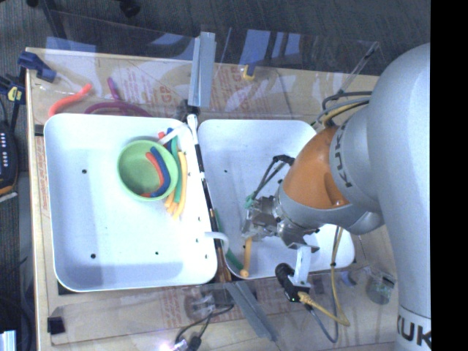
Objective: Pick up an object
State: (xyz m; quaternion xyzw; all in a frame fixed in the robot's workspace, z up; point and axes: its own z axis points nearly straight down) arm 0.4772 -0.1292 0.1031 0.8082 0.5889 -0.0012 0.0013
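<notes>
My gripper (249, 227) hangs low over the front left corner of the right bin (241, 145), with the grey arm and its orange band (311, 178) behind it to the right. Just below the gripper a thin tan stick (247, 257) stands against the bin's front rim, and a small green piece (229, 257) lies beside it. Whether anything is held is hidden by the wrist. In the left bin (88, 225) sits a green bowl (142, 170) with a red and a blue piece in it, and yellow and orange strips (180, 187) lie along its right side.
A white clip (216, 235) rests on the divider between the bins. Behind the left bin lie an orange hose (69, 99) and a purple cable (117, 109). A grey bar (202, 68) stands at the back, and loose cables (325, 306) trail in front.
</notes>
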